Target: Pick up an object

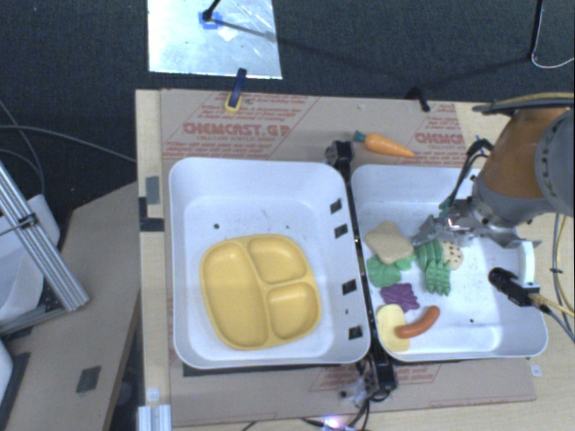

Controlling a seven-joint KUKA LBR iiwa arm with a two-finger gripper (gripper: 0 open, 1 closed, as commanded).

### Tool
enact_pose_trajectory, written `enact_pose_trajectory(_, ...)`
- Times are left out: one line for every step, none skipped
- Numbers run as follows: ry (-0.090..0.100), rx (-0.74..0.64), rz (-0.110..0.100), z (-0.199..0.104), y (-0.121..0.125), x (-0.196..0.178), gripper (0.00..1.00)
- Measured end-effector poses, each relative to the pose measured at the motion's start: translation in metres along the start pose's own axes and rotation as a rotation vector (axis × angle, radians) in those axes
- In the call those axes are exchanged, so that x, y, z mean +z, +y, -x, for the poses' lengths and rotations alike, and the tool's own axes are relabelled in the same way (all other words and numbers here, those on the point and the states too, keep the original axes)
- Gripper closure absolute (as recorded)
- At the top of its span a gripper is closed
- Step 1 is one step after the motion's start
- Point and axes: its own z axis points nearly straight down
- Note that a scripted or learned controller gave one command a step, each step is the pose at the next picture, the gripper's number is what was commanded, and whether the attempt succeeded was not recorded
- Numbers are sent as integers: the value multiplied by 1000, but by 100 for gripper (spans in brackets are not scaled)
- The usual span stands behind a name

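Observation:
The right bin holds a heap of toy food: a tan bread slice, a green leafy piece, a green ridged piece, a purple piece, a red-orange sausage on a yellow piece, and a speckled cookie. My gripper hangs low over the bin's middle, just above the green ridged piece and right of the bread. No toy shows between its fingers.
The left bin holds a yellow divided tray. A toy carrot lies on the cardboard behind the right bin. A blue and yellow tool lies near the board's back edge.

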Motion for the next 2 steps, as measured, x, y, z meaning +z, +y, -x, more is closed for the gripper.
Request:
enact_pose_trajectory(3, 2, -9, -6, -104, 2, 0)
enact_pose_trajectory(-2, -1, 3, 4, -107, -60, 0)
